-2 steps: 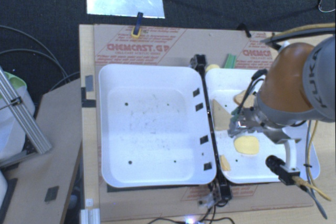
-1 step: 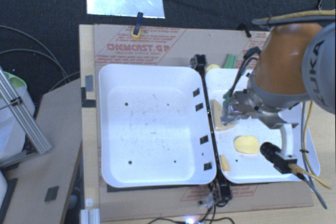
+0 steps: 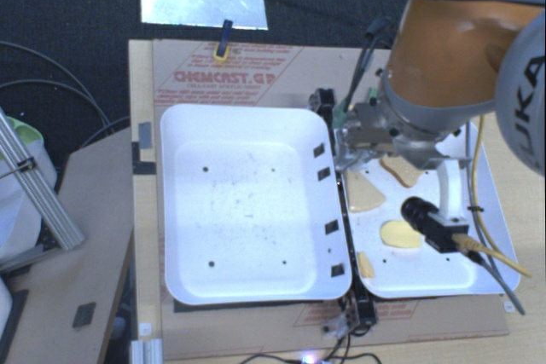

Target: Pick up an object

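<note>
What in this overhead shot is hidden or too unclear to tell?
Right bin, camera view: its far half is covered by the arm.
Brown piece: partly under the arm, so its full shape is hidden.
Pale slice: its top edge runs under the arm.
Yellow disc: too blurred to say what it is.

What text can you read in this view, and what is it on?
"CHEMCAST GP": red print on the brown sheet.
Smaller red print around it and at the sheet's front edge: too blurred to read.
Letters on the grey arm: cut off, unreadable.
</note>
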{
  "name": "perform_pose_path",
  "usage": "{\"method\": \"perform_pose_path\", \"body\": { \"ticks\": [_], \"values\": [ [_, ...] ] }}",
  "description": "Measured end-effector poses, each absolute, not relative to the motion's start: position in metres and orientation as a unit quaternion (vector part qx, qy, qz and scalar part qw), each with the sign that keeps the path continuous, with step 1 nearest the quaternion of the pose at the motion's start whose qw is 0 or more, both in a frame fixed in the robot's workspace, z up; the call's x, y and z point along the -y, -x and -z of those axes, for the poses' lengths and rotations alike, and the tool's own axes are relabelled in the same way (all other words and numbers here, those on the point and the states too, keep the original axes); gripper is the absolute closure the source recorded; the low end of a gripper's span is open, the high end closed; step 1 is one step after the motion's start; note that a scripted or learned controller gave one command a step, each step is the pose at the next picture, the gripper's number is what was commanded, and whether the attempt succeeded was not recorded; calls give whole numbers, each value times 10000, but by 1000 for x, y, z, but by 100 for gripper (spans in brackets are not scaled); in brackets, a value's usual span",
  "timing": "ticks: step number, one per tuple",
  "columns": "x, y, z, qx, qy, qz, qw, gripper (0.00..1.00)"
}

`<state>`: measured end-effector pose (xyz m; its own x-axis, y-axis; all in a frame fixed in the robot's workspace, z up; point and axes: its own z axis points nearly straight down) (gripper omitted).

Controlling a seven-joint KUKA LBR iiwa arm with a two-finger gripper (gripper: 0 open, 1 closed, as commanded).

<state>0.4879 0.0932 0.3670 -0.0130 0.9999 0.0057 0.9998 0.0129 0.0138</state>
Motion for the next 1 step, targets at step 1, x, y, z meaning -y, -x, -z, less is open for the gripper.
{"method": "perform_pose_path", "body": {
  "ticks": [1],
  "values": [
    [-88,-488,-372,-7104,-7038,-27,21,100]
  ]
}}
